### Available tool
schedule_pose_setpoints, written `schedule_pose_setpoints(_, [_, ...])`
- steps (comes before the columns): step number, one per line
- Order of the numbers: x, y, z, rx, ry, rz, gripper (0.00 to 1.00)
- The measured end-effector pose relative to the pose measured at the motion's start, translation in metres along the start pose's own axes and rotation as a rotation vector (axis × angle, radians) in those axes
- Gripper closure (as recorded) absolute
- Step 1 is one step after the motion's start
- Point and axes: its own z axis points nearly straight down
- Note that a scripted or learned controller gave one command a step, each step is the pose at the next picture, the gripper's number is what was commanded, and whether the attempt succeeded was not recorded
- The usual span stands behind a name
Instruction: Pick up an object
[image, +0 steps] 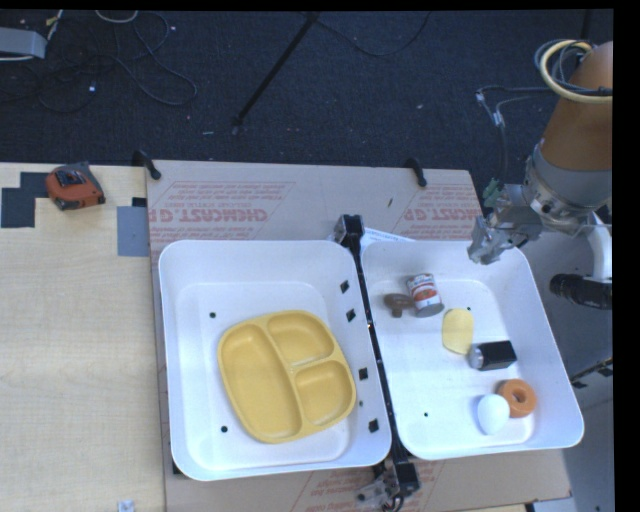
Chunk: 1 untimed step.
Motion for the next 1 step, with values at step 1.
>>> schedule_pose_setpoints(1, [0.0505, -0.0147, 0.0016, -0.001, -0.001, 0.001, 1.0])
